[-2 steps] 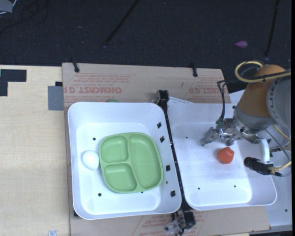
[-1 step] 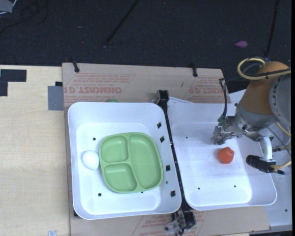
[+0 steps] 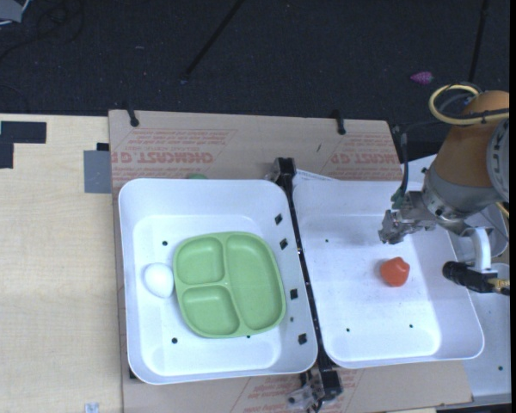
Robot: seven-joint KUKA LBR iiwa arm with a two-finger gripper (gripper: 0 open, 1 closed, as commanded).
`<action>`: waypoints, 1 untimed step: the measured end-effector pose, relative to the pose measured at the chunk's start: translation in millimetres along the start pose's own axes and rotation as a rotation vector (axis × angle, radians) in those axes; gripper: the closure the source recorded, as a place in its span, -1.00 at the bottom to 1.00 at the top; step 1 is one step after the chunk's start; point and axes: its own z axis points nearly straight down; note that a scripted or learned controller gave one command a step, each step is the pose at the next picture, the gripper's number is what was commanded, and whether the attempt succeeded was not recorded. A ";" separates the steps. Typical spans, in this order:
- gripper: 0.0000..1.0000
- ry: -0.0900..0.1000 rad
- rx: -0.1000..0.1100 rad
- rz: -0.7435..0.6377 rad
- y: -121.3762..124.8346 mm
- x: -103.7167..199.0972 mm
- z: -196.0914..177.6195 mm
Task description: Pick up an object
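Observation:
A small red-orange object (image 3: 395,271) lies on the floor of the right bin (image 3: 361,334), toward its right side. My gripper (image 3: 396,230) hangs just above and behind it, a short gap away, with nothing visible between its fingers. A green three-compartment plate (image 3: 229,283) lies in the left bin (image 3: 146,205), and a white egg-like ball (image 3: 158,280) rests against the plate's left edge.
The grey arm with its orange band (image 3: 464,162) comes in over the right bin's far right corner. A black divider rail (image 3: 297,265) runs between the two bins. Cardboard (image 3: 241,149) lines the bench behind them.

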 end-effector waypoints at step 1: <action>1.00 -0.001 -0.001 0.004 -1.2 -8.9 -59.5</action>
